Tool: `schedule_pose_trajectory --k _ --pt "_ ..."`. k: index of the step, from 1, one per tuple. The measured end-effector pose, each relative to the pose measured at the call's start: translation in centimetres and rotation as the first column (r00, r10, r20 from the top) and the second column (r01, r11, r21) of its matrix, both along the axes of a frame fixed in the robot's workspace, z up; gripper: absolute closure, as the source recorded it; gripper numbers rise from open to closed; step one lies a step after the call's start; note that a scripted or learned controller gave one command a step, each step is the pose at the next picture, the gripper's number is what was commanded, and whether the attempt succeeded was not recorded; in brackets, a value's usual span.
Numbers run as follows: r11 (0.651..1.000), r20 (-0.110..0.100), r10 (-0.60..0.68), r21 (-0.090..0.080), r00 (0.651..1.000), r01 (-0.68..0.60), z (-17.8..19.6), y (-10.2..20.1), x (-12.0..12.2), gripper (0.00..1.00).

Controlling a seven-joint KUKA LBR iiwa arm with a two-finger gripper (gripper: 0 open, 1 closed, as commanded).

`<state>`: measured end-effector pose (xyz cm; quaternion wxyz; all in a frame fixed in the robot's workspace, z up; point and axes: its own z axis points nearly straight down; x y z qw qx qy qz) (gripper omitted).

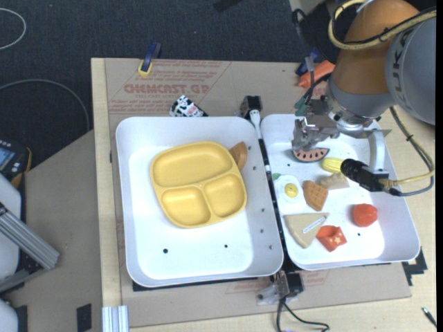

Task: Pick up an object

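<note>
Gripper [305, 141] down low in the right bin [401, 237], and from my remote seat I'm reading the one overhead camera. Whether anything is pinched, or how the metal tips are set, I cannot tell from this slanted angle; the wrist body hides the gap.

Right beneath and just ahead of the tips lies the watermelon slice [309, 154], touching or nearly touching them, flat on the bin floor as far as I can judge. Just beyond it, to the side away from the left bin, sits the yellow piece [333, 164], partly under a black cable fitting [361, 173]. Further out from the tips toward the near rim: the egg [291, 189], the waffle piece [315, 195], the sandwich wedge [304, 227], the red block [333, 237] and the tomato [365, 214], all well apart from the tool.

Across the divider, the yellow divided plate [197, 183] fills the left bin [138, 247], far from the action.

My read on progress: approach looks done, the slice seems the target, but nothing is lifted. Grasp and raise both remain.
</note>
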<state>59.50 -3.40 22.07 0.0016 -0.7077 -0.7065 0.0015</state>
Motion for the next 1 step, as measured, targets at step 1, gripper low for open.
schedule_pose_trajectory --k 1 --pt "1.0 0.0 0.002 0.0 1.0 -0.002 -0.61 0.85 0.29 1.0"
